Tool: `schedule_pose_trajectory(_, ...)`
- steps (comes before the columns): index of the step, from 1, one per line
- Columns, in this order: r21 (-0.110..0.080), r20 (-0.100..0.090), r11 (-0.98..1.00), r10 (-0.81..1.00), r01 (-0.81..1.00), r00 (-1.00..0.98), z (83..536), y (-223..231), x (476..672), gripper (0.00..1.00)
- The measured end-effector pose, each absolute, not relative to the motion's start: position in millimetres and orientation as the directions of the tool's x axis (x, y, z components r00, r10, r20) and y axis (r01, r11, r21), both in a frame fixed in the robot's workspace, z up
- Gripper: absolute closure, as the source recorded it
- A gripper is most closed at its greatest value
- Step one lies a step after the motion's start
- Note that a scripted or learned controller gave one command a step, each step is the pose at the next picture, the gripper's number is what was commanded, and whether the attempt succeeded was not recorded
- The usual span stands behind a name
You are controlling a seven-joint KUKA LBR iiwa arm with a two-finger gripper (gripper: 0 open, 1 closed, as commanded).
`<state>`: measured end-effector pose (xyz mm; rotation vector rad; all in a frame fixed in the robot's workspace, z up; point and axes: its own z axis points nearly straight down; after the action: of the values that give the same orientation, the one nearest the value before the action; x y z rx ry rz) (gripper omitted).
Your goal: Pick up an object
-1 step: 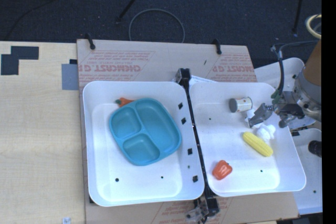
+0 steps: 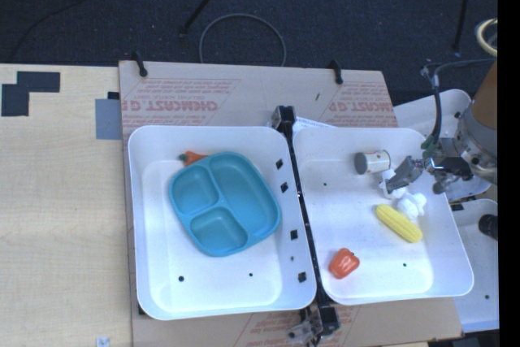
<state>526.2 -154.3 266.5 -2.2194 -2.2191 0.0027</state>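
The right bin (image 2: 439, 276) holds a yellow corn cob (image 2: 399, 223), an orange-red pepper (image 2: 344, 262), a small white cylinder with a grey end (image 2: 371, 162) and a small white lump (image 2: 413, 203). My gripper (image 2: 421, 179) hangs low over the bin's right side, just above the white lump and to the right of the cylinder. Its fingers stand apart, open, with nothing between them. The corn lies just below the gripper.
In the left bin (image 2: 154, 272) lies a blue divided plate (image 2: 224, 201), with a small orange thing (image 2: 193, 158) peeking out behind its upper left edge. A black divider (image 2: 299, 215) runs between the bins. The arm comes in over the right bin's right rim.
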Motion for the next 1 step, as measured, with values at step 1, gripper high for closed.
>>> schedule_pose_trajectory(1, -0.01, 0.003, 0.0, 1.0, 1.0, 0.0, 202.1, -150.8, 523.8, 0.0)
